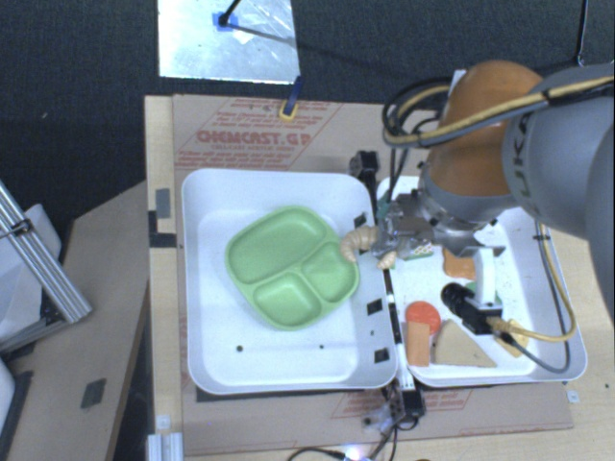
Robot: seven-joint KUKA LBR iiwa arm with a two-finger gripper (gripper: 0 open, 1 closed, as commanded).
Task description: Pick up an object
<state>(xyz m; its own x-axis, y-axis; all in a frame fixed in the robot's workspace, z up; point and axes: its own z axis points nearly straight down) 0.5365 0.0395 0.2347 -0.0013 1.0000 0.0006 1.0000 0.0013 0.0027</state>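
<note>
Grey arm (567, 152) bends down from the right, claw (388, 243) low by the white left bin (207, 286), beside a tan lumpy object (359, 241); its opening cannot be told.

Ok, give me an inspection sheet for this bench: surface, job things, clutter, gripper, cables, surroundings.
Surface: left bin and right bin, both white, on printed cardboard.
Job's things: green divided plate in the left bin, tan piece at its right edge; red round piece, tan wedge and orange piece in the right bin.
Clutter: nothing seen.
Gripper: gripper over the divide between the bins, beside the tan piece; hold cannot be told.
Cables: yellow and black cables loop above the wrist.
Surroundings: silver sheet behind, metal frame at left.
</note>
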